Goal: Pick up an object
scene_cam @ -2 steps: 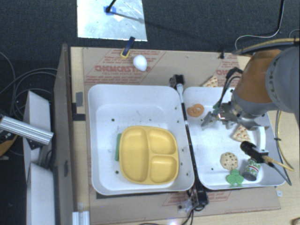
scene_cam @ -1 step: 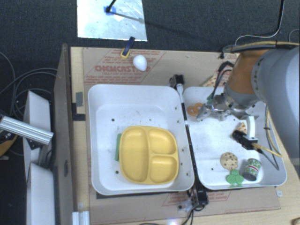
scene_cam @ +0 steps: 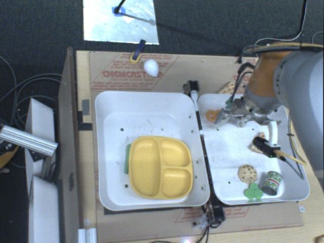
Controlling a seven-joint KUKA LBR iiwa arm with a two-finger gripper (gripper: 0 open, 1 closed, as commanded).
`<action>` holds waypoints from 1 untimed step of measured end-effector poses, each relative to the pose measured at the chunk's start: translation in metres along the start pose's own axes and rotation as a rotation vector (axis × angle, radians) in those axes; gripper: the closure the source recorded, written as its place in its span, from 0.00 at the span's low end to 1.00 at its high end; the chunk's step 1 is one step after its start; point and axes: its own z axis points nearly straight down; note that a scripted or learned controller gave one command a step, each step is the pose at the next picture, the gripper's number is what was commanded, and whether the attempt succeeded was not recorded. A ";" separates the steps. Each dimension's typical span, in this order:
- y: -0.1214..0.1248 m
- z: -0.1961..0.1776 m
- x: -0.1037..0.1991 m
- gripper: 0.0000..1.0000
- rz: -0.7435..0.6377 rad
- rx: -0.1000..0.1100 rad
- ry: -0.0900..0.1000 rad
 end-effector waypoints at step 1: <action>0.029 0.000 0.025 0.00 -0.002 -0.002 0.000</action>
